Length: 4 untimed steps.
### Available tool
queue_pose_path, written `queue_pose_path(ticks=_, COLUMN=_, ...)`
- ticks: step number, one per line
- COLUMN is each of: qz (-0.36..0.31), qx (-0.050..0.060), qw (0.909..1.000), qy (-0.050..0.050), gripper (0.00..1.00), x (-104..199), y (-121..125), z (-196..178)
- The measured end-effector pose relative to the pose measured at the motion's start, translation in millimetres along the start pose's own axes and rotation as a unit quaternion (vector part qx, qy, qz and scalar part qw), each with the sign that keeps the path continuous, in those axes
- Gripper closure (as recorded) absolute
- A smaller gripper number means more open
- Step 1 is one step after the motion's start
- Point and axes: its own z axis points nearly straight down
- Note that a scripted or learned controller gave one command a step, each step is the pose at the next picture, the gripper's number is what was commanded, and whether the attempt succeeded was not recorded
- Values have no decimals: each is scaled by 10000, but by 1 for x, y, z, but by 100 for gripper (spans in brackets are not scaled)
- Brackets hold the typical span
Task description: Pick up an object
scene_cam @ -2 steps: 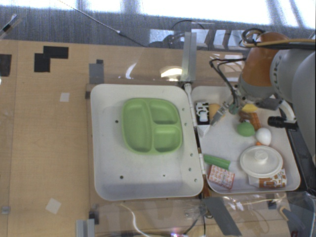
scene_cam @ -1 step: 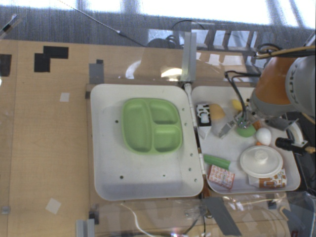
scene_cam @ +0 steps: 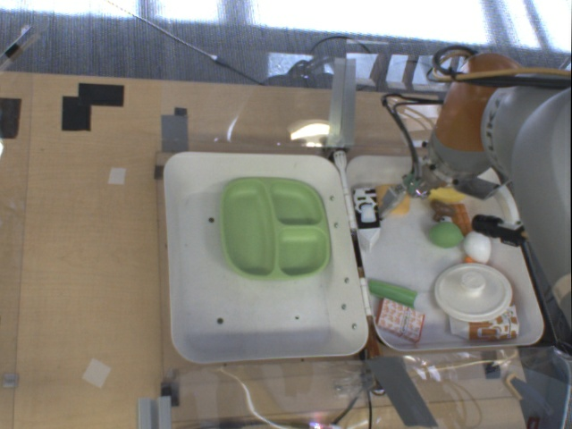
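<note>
My gripper (scene_cam: pixel 409 189) hangs low over the far left part of the right bin (scene_cam: pixel 391 256), at the end of the grey arm with its orange band (scene_cam: pixel 465 105). It is just above a yellow item (scene_cam: pixel 400 206) and beside a black-and-white block (scene_cam: pixel 365 206). Further right in the bin lie an orange piece (scene_cam: pixel 452 213), a green ball (scene_cam: pixel 444 234) and a white egg (scene_cam: pixel 477 248). Nearer the front are a round white lid (scene_cam: pixel 472 290), a green marker (scene_cam: pixel 393 290), a red patterned packet (scene_cam: pixel 400 320) and an orange carton (scene_cam: pixel 493 327).
The left bin (scene_cam: pixel 201 284) holds a green divided plate (scene_cam: pixel 273 226). The arm's bulk covers the right bin's far right corner. A black part (scene_cam: pixel 497 229) sticks out by the egg. Cables run behind the bins.
</note>
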Motion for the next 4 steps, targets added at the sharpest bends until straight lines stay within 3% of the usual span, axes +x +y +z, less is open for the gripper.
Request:
queue_pose_path(ticks=1, qz=-39, qx=-10, qw=10000, qy=-17, gripper=100, x=-1, y=2, z=-14)
queue_pose_path(ticks=2, qz=81, qx=-89, qw=9999, qy=48, gripper=100, x=59, y=23, z=-149)
queue_pose_path(ticks=3, qz=-1688, qx=-10, qw=9856, qy=88, gripper=100, x=26, y=-21, z=-70)
queue_pose_path(ticks=4, qz=-54, qx=-35, qw=9999, qy=82, gripper=100, x=75, y=34, z=-115)
